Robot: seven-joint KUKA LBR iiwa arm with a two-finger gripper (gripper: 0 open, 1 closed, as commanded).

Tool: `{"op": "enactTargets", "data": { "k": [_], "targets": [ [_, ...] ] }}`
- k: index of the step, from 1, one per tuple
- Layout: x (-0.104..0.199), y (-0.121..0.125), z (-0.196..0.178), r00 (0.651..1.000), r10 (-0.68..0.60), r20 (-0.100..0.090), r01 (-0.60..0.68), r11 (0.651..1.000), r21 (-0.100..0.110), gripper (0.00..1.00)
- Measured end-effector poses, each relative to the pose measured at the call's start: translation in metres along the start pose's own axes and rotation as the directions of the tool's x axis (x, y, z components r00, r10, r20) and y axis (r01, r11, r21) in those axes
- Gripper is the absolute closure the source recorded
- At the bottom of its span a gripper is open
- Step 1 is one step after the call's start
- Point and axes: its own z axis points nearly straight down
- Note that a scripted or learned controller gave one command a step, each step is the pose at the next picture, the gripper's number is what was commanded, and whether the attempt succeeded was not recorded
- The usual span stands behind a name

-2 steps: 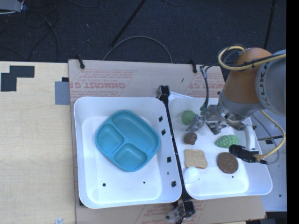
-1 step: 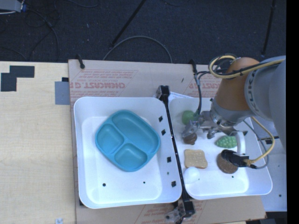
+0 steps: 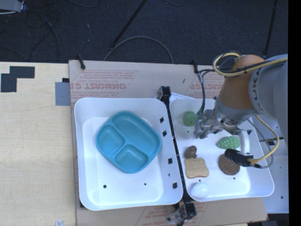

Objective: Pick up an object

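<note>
Six small objects are lying in the right bin; one blue plate is sitting left; claw state unclear.

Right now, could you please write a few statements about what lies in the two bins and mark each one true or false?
1. The blue divided plate lies in the left bin. True.
2. The piece of toast lies in the left bin. False: it lies in the right bin, just below the small brown lump.
3. The white egg sits near the front edge of the right bin. True.
4. The gripper hangs over the blue divided plate. False: it is over the right bin, beside the green ball.
5. The plate's compartments hold food. False: they show only blue.
</note>
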Motion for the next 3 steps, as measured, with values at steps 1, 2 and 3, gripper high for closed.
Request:
{"op": "enactTargets", "data": {
  "k": [1,2,3],
  "targets": [
    [-0.002,-0.004,-0.062,1.000,0.000,0.001,0.000,1.000,-0.008,1.00],
    [-0.003,-0.004,-0.114,1.000,-0.005,0.002,0.005,1.000,-0.009,1.00],
    [0.045,-0.015,-0.121,1.000,-0.009,-0.001,0.009,1.000,-0.002,1.00]
  ]
}}
